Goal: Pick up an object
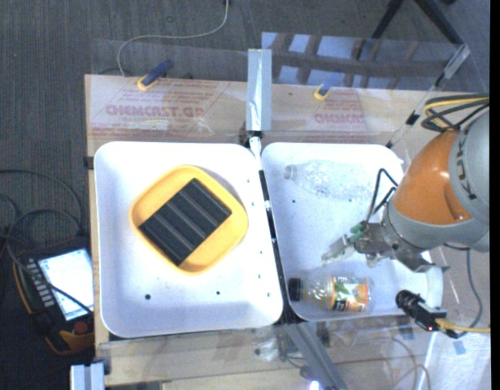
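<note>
My end effector [347, 246], its state something I cannot tell, hovers just above the bottle [335, 292], whose round, clear body may roll or slip away.

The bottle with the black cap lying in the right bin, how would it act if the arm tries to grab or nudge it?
The bottle lies on its side, so it would probably roll if nudged. It looks like clear, smooth plastic, likely slippery and somewhat squashy under a pinch. It seems mostly empty, so probably light. The tool sits just above it in the right bin.
</note>
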Controlling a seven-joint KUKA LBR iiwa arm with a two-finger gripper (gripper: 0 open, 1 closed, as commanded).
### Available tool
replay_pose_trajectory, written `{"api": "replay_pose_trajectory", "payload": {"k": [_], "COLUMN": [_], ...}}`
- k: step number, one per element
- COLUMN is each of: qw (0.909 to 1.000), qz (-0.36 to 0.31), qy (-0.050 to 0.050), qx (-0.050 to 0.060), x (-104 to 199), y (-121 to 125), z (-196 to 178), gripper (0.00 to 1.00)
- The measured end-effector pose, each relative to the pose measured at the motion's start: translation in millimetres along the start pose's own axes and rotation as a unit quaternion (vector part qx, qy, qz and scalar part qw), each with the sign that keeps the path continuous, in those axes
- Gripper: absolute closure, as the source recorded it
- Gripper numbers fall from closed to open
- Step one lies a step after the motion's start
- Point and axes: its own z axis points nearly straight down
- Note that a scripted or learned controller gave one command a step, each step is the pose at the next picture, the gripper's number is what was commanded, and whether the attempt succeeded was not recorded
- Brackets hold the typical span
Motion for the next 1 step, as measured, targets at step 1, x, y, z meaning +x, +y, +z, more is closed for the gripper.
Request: {"api": "replay_pose_trajectory", "payload": {"k": [1], "qw": [0.9967], "qz": [-0.081], "qy": [0.003], "qx": [-0.004], "x": [-25.6], "y": [4.5], "z": [33.7], "gripper": [0.0]}}
